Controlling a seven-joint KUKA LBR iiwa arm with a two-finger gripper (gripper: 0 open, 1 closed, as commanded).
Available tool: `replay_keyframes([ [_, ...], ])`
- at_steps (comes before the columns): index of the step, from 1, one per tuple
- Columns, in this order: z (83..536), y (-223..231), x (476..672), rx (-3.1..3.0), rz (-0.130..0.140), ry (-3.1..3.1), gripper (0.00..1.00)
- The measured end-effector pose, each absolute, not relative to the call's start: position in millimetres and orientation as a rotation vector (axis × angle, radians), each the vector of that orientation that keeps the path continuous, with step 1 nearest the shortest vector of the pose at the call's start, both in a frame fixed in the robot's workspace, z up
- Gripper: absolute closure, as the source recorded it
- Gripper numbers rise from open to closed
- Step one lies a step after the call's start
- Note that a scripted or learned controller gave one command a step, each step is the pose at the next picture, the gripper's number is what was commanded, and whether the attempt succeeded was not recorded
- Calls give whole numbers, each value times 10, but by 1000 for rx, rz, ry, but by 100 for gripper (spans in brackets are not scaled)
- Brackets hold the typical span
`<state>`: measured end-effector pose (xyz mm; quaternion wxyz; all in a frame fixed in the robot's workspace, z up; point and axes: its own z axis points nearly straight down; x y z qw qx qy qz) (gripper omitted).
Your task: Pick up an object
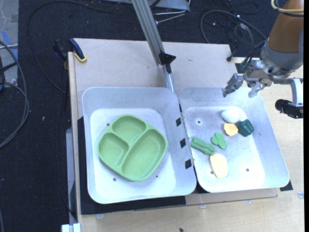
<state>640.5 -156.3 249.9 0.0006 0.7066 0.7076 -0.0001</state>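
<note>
Five items cluster tight in right bin [270,144]; gripper [243,88] at their 12 o'clock, jaws spread, holding nothing; risk: pinching two, egg [231,115] rolling

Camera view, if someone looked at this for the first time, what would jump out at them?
Probably the big green divided plate, lying alone in the left bin. Next, the cluster of small toy foods in the right bin: a white egg-like piece, two yellow pieces and several green ones. Then the gripper, fingers apart, poised above that bin's far edge with nothing between them.
</note>
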Motion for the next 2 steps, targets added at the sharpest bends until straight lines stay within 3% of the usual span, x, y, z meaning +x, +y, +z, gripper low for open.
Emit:
replay_keyframes([
  [2,1438,-1505,6428,2221,-5,2228,0],
])
